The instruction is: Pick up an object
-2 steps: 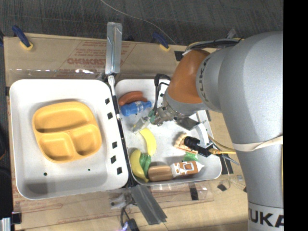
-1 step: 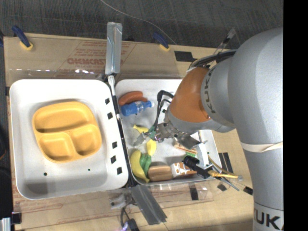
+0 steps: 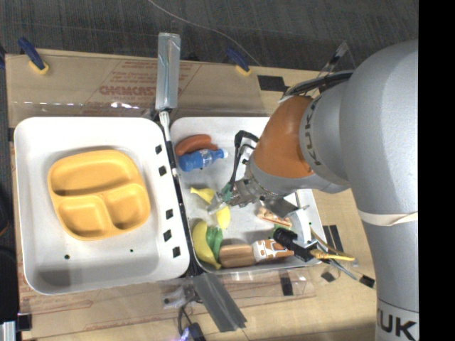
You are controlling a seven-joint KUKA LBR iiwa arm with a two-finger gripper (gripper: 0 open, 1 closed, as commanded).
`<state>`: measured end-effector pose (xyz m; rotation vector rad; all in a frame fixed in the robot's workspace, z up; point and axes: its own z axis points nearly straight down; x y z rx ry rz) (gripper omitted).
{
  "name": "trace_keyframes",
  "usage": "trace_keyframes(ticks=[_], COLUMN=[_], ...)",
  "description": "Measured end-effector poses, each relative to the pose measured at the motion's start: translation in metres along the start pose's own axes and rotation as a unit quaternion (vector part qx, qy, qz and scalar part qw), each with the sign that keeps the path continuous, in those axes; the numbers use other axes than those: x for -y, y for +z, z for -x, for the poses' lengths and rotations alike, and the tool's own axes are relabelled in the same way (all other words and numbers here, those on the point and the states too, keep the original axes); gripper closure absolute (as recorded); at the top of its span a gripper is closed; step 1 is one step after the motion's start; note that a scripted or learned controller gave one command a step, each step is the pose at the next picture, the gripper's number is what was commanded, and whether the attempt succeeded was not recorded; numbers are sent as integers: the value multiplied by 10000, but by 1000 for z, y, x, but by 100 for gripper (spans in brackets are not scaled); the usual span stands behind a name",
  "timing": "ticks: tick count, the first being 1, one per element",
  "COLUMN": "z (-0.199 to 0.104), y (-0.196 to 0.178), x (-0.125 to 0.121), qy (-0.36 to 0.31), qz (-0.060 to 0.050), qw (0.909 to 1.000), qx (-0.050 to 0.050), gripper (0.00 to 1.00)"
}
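Arm (image 3: 334, 141) is reaching over the right bin (image 3: 213, 128), smooth grey casing with a glossy orange band. Gripper (image 3: 231, 194) is hovering low above a small yellow piece (image 3: 202, 195) mid-bin — cannot tell its state. Around it are lying a reddish sausage (image 3: 194, 144), a blue bottle (image 3: 199, 160), a banana (image 3: 201, 241) with green, and a brown block (image 3: 237, 253). Left bin (image 3: 43, 275), rounded and matte white, is holding a yellow three-compartment tray (image 3: 99, 192). Worktop (image 3: 85, 73) is cardboard.

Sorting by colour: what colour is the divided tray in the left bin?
Yellow-orange tray, clear in the camera view.
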<state>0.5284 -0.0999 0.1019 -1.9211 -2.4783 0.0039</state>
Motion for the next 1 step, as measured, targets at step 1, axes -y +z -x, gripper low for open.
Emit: trace_keyframes(ticks=[1], z=[-62], y=[-93], x=[-83], qy=[509], qz=[48], qw=[9987], qx=[5], gripper=[100])
